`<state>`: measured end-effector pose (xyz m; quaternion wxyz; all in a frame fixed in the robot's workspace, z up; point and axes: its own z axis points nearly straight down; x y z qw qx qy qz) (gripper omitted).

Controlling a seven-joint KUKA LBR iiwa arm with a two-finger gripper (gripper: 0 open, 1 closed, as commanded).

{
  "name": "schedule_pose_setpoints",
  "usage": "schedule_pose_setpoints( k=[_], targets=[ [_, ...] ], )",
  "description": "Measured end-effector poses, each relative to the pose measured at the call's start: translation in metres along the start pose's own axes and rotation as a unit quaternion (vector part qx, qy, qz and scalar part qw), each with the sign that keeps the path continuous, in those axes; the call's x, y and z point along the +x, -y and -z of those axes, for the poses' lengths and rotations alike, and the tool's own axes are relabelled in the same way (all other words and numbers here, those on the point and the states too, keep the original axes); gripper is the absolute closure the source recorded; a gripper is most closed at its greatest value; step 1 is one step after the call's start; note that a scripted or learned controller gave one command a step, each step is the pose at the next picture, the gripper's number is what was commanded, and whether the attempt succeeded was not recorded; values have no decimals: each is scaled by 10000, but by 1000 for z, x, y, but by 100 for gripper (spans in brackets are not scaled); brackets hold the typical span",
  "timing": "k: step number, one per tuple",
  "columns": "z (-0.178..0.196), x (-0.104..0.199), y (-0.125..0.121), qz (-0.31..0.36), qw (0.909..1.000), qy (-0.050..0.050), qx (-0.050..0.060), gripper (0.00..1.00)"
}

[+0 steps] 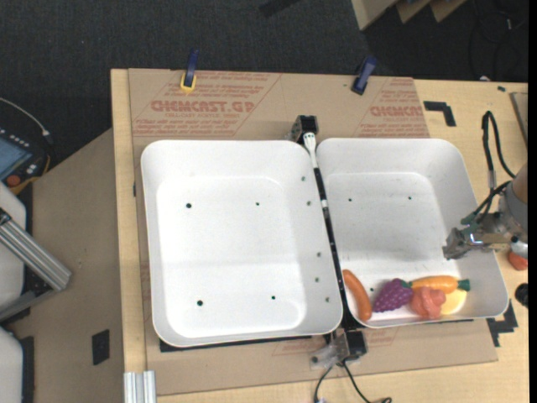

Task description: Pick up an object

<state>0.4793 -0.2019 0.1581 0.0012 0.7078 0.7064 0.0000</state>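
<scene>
Several toy foods lie along the near edge of the right bin (394,162). From left to right they are an orange sausage (357,295), a purple bunch of grapes (393,295), an orange carrot (436,283), a red piece (426,303) and a yellow piece (454,304). My gripper (464,241) reaches in over the right rim of that bin. It hangs a little beyond and to the right of the carrot, and nothing shows in it.
The left bin (159,225) lies beside the right one, with a black divider strip (322,208) between them. Both rest on a cardboard sheet (226,99) held by two clamps at the far edge. A black cable (488,145) hangs at the right.
</scene>
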Motion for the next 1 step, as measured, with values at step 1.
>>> schedule_pose_setpoints(
  k=[1],
  targets=[
    [0, 0, 0, 0, 10000, 0, 0, 0]
  ],
)
